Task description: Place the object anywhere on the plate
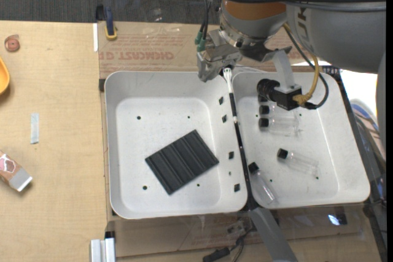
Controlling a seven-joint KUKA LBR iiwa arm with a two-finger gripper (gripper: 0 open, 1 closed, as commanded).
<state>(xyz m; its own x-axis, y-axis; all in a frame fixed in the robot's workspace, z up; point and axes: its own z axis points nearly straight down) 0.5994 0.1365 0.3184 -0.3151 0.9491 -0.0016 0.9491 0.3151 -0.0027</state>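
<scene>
Camera view: dark ribbed plate (182, 161) lies flat in left bin (116, 132). Small clear black-capped vials (298, 159), the objects, lie in right bin (344, 132), beside the plate's bin. Tool (212, 67) above the bins' shared far rim; finger state indiscernible.

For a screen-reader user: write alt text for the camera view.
A dark ridged plate lies in the left white bin; clear vials lie in the right bin. The arm's gripper hangs over the bins' far edge.
</scene>
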